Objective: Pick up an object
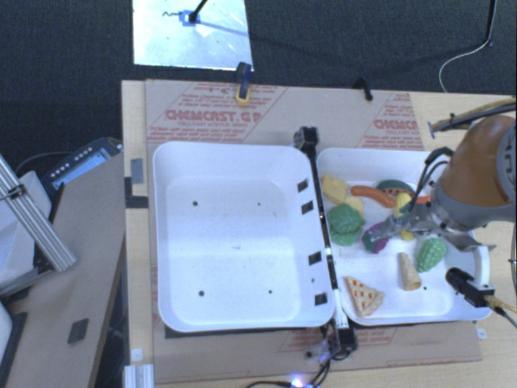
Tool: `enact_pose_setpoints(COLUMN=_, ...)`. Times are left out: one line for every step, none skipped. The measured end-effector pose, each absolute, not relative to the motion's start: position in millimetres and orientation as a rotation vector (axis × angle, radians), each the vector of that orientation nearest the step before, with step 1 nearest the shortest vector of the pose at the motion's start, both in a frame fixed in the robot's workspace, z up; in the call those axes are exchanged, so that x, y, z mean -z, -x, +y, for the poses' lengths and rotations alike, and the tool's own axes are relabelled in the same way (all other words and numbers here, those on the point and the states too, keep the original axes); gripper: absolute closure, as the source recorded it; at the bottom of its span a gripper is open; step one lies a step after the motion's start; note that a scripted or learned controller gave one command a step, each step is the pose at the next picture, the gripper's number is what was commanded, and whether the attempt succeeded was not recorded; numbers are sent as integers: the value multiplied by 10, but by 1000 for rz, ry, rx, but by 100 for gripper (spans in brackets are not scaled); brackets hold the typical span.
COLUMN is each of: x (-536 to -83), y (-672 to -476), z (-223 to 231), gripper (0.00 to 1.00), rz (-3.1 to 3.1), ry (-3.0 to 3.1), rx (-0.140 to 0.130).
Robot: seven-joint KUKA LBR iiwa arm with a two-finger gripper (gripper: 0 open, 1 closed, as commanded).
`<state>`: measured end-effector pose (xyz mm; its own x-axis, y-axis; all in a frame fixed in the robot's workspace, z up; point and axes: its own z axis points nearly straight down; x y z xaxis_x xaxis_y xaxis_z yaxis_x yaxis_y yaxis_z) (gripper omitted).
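"CHEMCAST GP" printed on protective sheet (212, 113)

Dark carpet-like floor (65, 47) across top and left. Shiny metal plate (192, 24) lying on floor at top, w/ thin black rod slanting in from above. Pale wood surface (137, 297) under a cardboard sheet (339, 111) printed w/ red lettering. Yellow-and-blue clamp (242, 85) at cardboard's far edge. White cable (477, 43) looping down at top right. Silver aluminium rail (32, 225) at left edge, dark keypad-like device (85, 162) near it. Even lighting, bright glare on plate.
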<state>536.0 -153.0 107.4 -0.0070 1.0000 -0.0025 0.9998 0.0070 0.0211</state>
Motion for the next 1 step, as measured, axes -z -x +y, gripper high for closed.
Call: enact_pose_setpoints(x=-1193, y=-5364, z=-1542, gripper=100, rz=2218, ry=-2204, rx=-23)
